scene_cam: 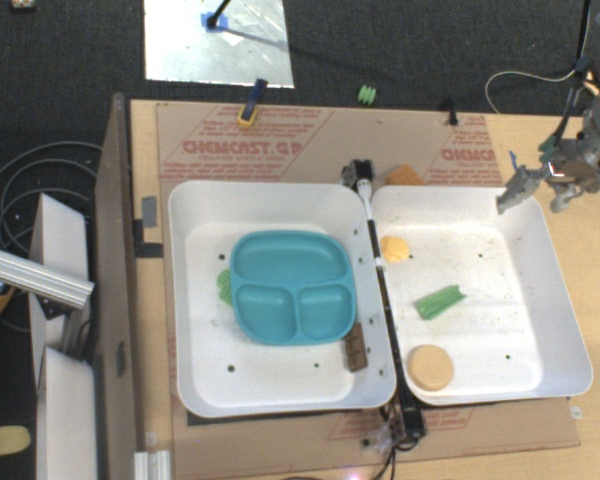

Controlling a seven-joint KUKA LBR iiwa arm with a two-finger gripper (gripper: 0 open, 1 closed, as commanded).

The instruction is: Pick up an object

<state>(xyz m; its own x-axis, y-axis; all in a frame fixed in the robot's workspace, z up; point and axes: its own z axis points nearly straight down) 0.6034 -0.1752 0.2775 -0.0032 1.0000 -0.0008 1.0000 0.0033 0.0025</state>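
Grey metal fingers (510, 194) of the gripper (536, 194) sit at the right edge of the frame, just past the upper right corner of the right bin (560, 298); two prongs show apart with nothing between them, so they look spread and empty, though the view there is small and a little blurred. Behind them the arm (598, 148) runs off the right edge. Well below and left of the gripper, inside the right bin, lie three things: a small yellow piece (394, 249) hard against the bin's left wall near the top, a green oblong block (440, 301) tilted near the middle, and a tan round disc (431, 367) in the lower left corner. None of them touches another. The left bin (195, 268) adjoins it at centre frame and bears a teal divided plate (292, 286) with three compartments. A green item (224, 286) peeks from under the plate's left rim, and a dark brown stick (356, 350) lies just off its lower right corner. Both bins rest on a cardboard sheet (310, 133) with red lettering, and a blue and yellow clamp (251, 104) grips its upper edge.
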